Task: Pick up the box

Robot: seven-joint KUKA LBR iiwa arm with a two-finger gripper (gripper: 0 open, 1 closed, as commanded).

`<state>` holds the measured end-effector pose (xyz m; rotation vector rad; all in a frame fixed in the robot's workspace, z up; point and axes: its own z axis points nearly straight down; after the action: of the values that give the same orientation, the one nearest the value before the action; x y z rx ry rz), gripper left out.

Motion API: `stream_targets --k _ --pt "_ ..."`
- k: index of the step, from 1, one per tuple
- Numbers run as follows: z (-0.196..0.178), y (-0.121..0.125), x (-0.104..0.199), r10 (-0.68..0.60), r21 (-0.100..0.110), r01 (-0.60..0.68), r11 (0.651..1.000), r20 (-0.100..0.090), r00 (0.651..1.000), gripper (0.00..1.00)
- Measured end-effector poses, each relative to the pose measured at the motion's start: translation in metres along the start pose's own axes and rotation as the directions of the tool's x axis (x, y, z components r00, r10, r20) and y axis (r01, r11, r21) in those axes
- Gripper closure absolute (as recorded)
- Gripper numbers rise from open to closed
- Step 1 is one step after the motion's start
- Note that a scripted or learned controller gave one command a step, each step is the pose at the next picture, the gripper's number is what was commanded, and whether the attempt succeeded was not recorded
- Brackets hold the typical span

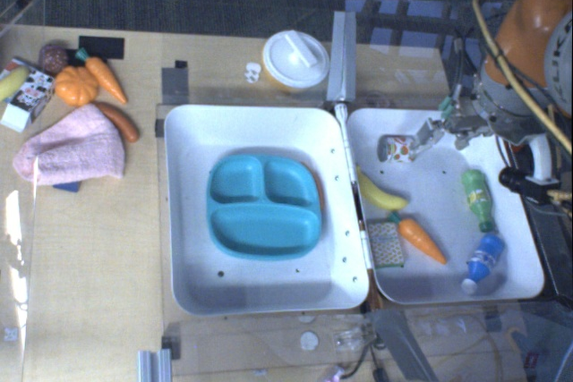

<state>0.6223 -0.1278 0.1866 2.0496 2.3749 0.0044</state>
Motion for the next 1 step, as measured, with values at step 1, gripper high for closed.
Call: stream_targets --k 1 --pt "0.0975 0.0141 0.0217 0.058 0.000 -0.058 0.998 0.000 0.998 0.00"
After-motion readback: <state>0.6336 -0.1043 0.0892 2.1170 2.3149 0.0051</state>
